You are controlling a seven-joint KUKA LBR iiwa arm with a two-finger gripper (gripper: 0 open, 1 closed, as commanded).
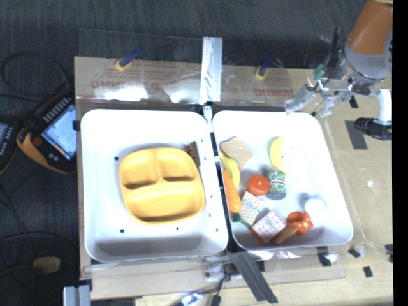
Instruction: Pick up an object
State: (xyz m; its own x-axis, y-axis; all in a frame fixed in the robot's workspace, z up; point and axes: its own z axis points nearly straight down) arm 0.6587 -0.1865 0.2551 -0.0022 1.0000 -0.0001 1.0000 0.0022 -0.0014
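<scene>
Overhead slanted view of a bench with 2 shallow white bins side by side. The left bin (95, 234) holds a yellow divided tray (162, 183), with a small brown piece (192, 150) at its upper right corner.

The right bin (331, 190) holds a cluster of toy foods: a slice of bread (236, 150), a yellow banana (231, 169), an orange carrot (232, 193) along the left wall, a pale yellow wedge (276, 153), a red tomato (258, 185), a small patterned can (276, 185), a white ball (314, 205), a red pepper (299, 220) and 2 patterned boxes (261, 215).

The gripper (312, 101) hangs at the upper right — above the right bin's top right corner, well apart from every object. All the items lie below and to its left. Its fingers spread wide, with nothing between them.
</scene>
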